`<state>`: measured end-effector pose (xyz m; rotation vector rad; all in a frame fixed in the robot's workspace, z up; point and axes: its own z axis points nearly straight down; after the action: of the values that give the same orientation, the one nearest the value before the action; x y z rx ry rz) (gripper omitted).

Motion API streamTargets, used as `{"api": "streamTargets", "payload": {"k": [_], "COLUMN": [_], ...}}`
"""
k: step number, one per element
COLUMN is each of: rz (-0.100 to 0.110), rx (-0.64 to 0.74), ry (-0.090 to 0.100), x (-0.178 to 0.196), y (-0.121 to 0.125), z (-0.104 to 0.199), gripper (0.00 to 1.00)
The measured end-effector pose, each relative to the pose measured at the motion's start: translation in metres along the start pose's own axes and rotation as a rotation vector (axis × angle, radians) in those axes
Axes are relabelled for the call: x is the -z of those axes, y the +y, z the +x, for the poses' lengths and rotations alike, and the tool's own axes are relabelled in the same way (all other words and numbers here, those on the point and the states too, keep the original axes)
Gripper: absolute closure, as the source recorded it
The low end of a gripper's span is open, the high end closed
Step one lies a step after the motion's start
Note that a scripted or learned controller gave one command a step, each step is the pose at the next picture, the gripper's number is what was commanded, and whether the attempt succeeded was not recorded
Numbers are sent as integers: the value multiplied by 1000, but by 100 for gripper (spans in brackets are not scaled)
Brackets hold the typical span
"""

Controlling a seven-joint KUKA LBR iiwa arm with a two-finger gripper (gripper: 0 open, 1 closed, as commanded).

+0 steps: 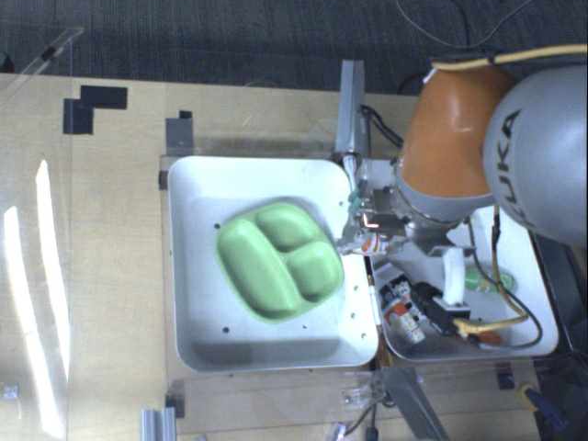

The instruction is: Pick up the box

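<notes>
The small cardboard box with red, black and white print (401,309) lies in the right shallow white bin (542,333), among cables near the divider. The claw (365,220) hangs over the bins' shared edge, beside the green three-compartment plastic tray (278,260); its opening I cannot tell. The box looks light and stiff, probably best pinched across its narrow sides
</notes>
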<state>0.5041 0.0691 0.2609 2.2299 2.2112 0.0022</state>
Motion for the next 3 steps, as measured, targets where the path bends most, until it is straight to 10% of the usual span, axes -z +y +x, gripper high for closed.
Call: {"api": "streamTargets", "payload": {"k": [1,2,3], "rz": [-2,-1,-5], "rx": [-38,54,99], "ry": [0,-1,-1], "x": [7,-10,54], "y": [47,37,69], "z": [-3,-76,-107], "gripper": [100,100,100]}}
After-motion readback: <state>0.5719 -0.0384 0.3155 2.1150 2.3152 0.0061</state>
